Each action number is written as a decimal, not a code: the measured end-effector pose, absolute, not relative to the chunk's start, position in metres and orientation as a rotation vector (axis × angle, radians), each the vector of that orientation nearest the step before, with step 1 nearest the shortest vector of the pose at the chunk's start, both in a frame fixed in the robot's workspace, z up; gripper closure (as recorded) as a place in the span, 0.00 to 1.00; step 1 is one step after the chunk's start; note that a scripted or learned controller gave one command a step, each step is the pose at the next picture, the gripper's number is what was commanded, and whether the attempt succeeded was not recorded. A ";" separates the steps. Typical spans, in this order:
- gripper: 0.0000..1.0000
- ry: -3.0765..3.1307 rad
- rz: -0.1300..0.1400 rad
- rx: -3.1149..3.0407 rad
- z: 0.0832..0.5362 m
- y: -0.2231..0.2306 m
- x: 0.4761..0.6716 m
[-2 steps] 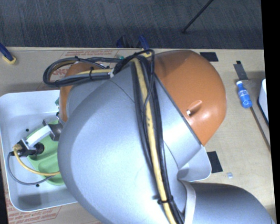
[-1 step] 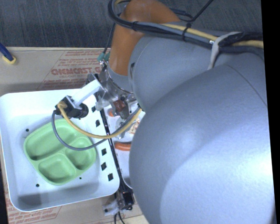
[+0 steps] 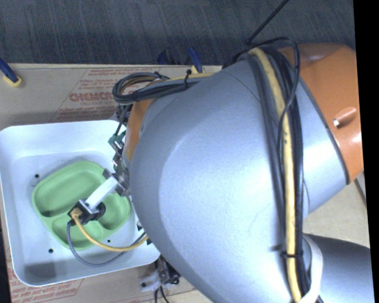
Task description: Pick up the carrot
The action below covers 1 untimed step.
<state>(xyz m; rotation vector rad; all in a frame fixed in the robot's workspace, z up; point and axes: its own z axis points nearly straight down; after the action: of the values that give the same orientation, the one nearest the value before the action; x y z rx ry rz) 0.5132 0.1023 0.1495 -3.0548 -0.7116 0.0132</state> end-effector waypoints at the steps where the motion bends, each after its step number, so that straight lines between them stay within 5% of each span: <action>1: 0.00 -0.466 0.008 -3.103 0.092 0.129 0.492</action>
<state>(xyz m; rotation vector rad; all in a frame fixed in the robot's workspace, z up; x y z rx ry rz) 0.4923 0.1293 0.0916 -3.1032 -0.4661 0.0077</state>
